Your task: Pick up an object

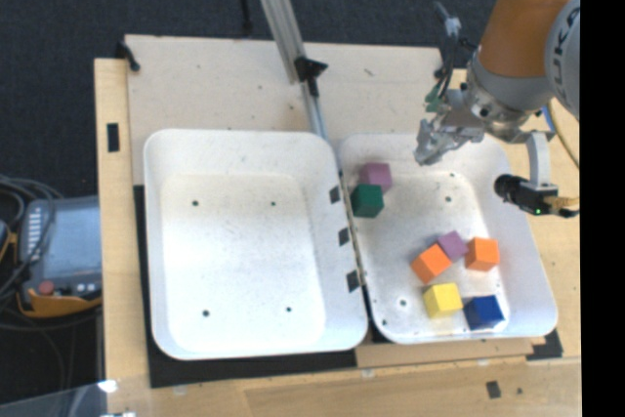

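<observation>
From my console I see the gripper (430, 149) hanging over the far edge of the right bin (522, 312), near that bin's back rim and a little right of its middle. The arm (522, 24) comes in from the right, its orange band above the grey wrist. The fingertips point down and to the left, and I see nothing between them; from this slanted angle they blur into one grey cluster, so I cannot tell how far apart the jaws stand.

All the objects I could pick lie in the right bin. At its back left corner a mauve cube (375, 175) sits touching a green cube (367, 200) just in front of it — both are close to the divider between the bins and left of the gripper, apart from it. Toward the front right is a looser cluster: an orange cube (430, 263), turned on the diagonal, with a small purple cube (452, 244) touching its upper right side, and a second orange cube (482, 253) just beside the purple one. In front of these, a yellow cube (442, 299) and a blue cube (483, 312) sit side by side near the front rim.

The left bin (244, 239) shows bare white floor with a few dark specks. A slanted metal post (278, 0) rises behind the bins.
</observation>
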Robot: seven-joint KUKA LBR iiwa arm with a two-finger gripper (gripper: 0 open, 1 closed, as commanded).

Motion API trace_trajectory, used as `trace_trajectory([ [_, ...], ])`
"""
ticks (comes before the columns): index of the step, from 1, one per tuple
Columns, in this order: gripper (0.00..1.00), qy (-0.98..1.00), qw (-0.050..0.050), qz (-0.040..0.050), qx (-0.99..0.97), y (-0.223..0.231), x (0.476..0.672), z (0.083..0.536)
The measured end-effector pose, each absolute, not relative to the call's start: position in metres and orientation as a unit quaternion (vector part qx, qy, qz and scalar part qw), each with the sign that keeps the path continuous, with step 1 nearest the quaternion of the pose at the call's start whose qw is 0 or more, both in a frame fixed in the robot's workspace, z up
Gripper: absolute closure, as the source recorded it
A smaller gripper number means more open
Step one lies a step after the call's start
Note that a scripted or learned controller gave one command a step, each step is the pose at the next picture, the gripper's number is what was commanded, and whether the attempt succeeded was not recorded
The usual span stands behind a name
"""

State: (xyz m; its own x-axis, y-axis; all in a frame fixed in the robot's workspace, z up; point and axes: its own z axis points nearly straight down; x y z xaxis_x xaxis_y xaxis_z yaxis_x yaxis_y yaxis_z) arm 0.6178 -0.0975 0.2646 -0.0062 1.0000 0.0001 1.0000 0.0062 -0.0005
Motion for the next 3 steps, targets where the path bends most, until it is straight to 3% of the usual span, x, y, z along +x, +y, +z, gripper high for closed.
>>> trace_trajectory([
  [3, 1.00, -0.709, 0.001, 0.0008, -0.705, 0.052, 0.601, 0.248],
])
